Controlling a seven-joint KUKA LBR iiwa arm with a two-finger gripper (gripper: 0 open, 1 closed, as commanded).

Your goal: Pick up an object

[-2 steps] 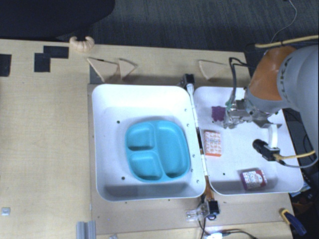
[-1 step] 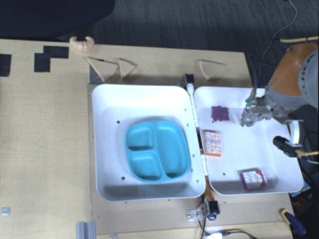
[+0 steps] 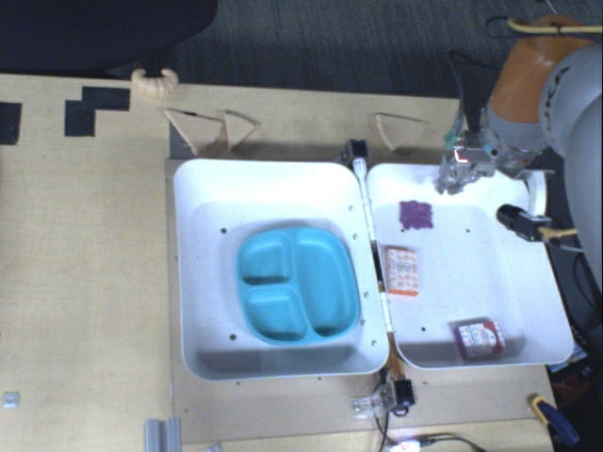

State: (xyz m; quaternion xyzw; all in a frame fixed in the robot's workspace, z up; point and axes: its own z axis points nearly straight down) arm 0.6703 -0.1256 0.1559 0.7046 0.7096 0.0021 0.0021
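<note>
My gripper [image 3: 450, 179] hangs over the far edge of the right bin [image 3: 537, 281], above and to the right of a small purple object [image 3: 415, 215]. Nothing shows between its fingertips. An orange and white packet [image 3: 401, 270] lies near the right bin's left wall. A dark red packet [image 3: 477, 337] rests near that bin's front edge. The left bin [image 3: 203, 252] holds a blue divided tray [image 3: 296, 282] with three compartments.
The arm with its orange band [image 3: 528, 83] reaches in from the upper right. Pale brackets [image 3: 212, 128] stand on the bench behind the bins. A clip with cables [image 3: 396, 398] sits at the front between the bins.
</note>
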